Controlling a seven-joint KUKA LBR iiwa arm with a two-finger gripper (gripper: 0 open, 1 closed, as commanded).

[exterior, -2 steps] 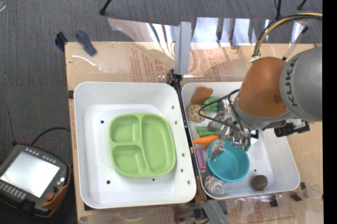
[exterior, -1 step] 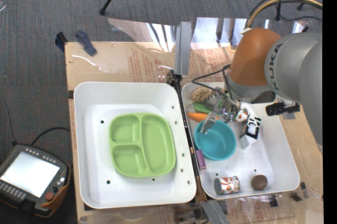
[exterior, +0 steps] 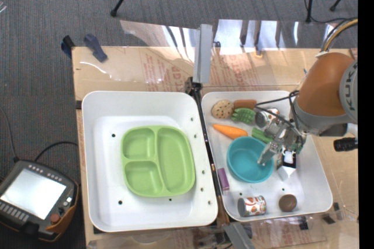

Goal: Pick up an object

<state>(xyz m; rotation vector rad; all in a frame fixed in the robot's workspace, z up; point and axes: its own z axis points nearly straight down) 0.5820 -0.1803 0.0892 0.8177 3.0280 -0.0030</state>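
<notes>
The right bin [exterior: 310,183] holds a blue bowl [exterior: 245,163], an orange carrot [exterior: 229,131], a speckled cookie [exterior: 222,109], a brown sausage [exterior: 244,104], a green leafy piece [exterior: 244,116], a small can [exterior: 252,206] on its side and a brown ball [exterior: 287,202]. My gripper [exterior: 276,160] hangs low over the bowl's right rim. It is open, with one finger [exterior: 266,158] inside the bowl and the other just outside the rim. Nothing is held between them.
The left bin [exterior: 99,125] carries a green divided plate [exterior: 158,160]. A purple item [exterior: 224,179] lies against the right bin's left wall. A metal post [exterior: 203,58] rises behind the bins. A tablet [exterior: 35,198] sits on the floor at the lower left.
</notes>
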